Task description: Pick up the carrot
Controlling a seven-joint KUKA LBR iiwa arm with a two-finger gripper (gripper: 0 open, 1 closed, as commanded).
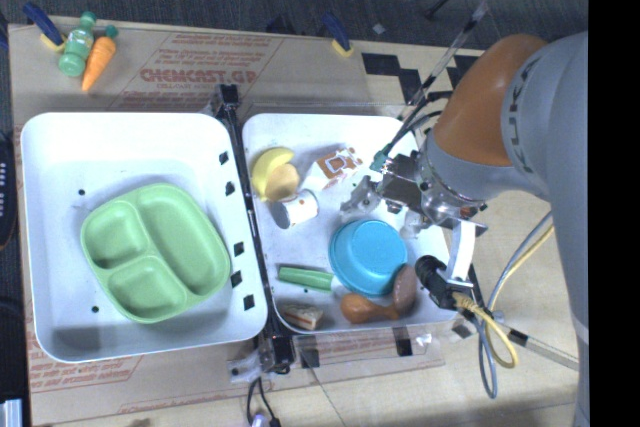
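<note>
Cardboard-covered worktop (330,65) carries your carrot (97,63) at its far left corner, outside both bins, while the pincer (385,193), its opening impossible to judge, hangs over the right bin (300,130), so travel well left before descending.

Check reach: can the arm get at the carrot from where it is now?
Doubtful. The carrot lies outside both bins on the cardboard at far top left, beside a green bottle; the arm sits over the right bin, opposite side.
</note>
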